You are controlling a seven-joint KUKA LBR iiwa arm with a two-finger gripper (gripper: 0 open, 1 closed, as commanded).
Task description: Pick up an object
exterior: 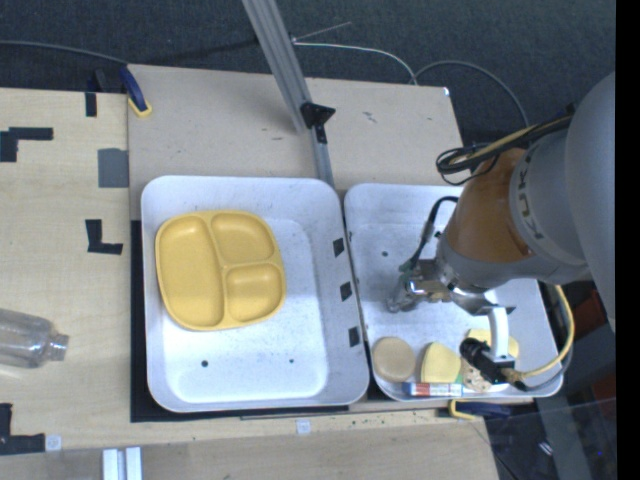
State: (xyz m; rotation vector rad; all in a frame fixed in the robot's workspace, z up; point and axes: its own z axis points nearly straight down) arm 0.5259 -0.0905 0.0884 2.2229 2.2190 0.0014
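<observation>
You saw two white bins sitting side by side on the counter [230, 138]. The left bin [240, 383] held a yellow plate [220, 268] with three sections. The plate lay flat, near the bin's far left corner. A few small dark specks dotted the bare white floor of that bin.

The grey arm [560, 198] with its orange band [490, 213] reached in from the right, over the right bin [380, 218]. The end effector [405, 293] hung low over the middle of that bin, close to the wall that the two bins share. You could not tell if it was clenched or released, because it was too small and blurry. Nothing could be seen in its grip.

The things to pick up lay along the near edge of the right bin. A round tan object [392, 358] sat near the bin's near left corner. A pale yellow object [437, 363] lay just beside it, on its right. A thin red and white stick [440, 390] lay against the near wall, just in front of those two. More small yellow and dark bits sat toward the near right corner, partly behind the arm's cables, and you could not tell what they were.

A clear plastic bottle [30, 338] lay on its side at the left edge of the counter. A grey metal pole [275, 43] slanted in from the far edge.
</observation>
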